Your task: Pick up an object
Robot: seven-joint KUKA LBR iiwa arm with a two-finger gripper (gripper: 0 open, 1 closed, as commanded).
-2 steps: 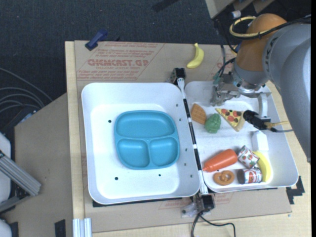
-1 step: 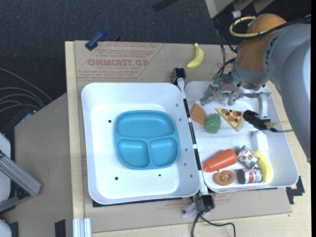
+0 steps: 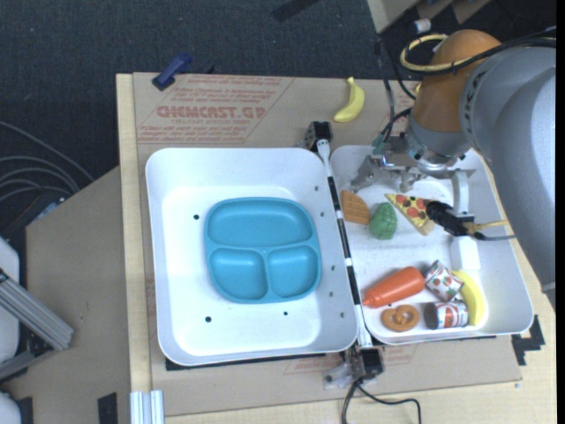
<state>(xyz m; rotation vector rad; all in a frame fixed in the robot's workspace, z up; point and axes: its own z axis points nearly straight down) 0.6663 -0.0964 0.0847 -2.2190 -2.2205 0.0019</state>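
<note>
Open floor around the blue tray [image 3: 261, 259] in the left bin [image 3: 168, 237]; right bin [image 3: 508, 303] crowded with toy food.

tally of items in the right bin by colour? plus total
Orange: 2, carrot and round slice
Yellow: 1, banana
Green: 1, leafy piece
Brown: 1, bread slice
Red and white: 2, cans
Mixed: 1, pizza slice
Total: 8
</note>
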